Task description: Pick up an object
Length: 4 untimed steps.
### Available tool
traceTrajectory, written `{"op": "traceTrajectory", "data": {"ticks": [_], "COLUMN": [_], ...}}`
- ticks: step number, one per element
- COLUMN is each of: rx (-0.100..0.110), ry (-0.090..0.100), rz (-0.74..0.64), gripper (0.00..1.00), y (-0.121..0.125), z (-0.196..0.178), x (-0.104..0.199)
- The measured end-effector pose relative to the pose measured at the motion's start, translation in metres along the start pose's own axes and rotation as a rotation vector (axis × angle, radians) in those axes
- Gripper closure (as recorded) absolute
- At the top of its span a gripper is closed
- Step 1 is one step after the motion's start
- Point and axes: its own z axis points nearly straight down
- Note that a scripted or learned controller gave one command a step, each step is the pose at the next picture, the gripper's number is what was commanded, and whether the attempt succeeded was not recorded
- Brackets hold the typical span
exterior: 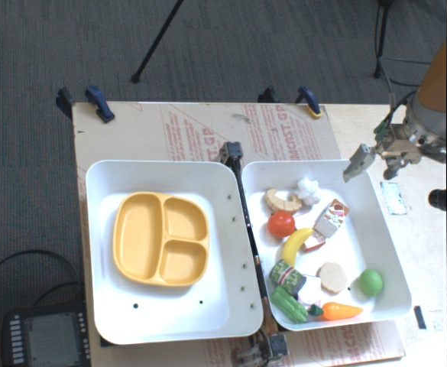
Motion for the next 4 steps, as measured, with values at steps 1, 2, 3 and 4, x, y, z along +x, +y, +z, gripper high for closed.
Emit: {"op": "traceTrajectory", "data": {"ticks": [1, 2, 3, 4], "rx": [0.005, -0.010, -0.009, 0.004], "ry": [0.003, -0.002, -0.002, 0.002], "rz": [0.002, -0.001, 0.002, 0.004], "gripper": [0.00, 0.00, 0.00, 0.00], "y": [-0.059, -0.049, -0.076, -0.100], "z": [0.133, 0.169, 0.169, 0.174], "x": [0.045, 0.080, 0.078, 0.092]}}
